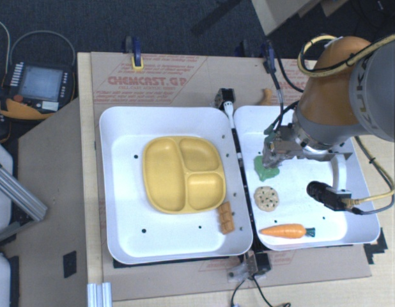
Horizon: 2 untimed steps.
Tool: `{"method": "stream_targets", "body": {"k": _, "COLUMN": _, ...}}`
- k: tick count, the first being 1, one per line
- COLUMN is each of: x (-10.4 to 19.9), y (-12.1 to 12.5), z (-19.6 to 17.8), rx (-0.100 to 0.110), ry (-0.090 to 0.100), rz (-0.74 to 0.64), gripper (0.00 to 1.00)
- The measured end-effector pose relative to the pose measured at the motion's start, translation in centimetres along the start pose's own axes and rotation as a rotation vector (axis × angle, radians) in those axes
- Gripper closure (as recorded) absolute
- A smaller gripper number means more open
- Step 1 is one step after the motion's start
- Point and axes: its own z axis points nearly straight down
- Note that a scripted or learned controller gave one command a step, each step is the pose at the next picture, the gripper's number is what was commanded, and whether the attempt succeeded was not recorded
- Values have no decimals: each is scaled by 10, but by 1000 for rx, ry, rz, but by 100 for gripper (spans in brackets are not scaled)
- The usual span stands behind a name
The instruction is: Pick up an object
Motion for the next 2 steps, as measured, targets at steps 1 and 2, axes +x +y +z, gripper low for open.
{"method": "stream_targets", "body": {"k": 1, "x": 44, "y": 17, "z": -15, "rx": -3, "ry": 0, "rz": 0, "gripper": 100}}
{"method": "stream_targets", "body": {"k": 2, "x": 96, "y": 34, "z": -10, "rx": -1, "ry": 1, "rz": 0, "gripper": 100}}
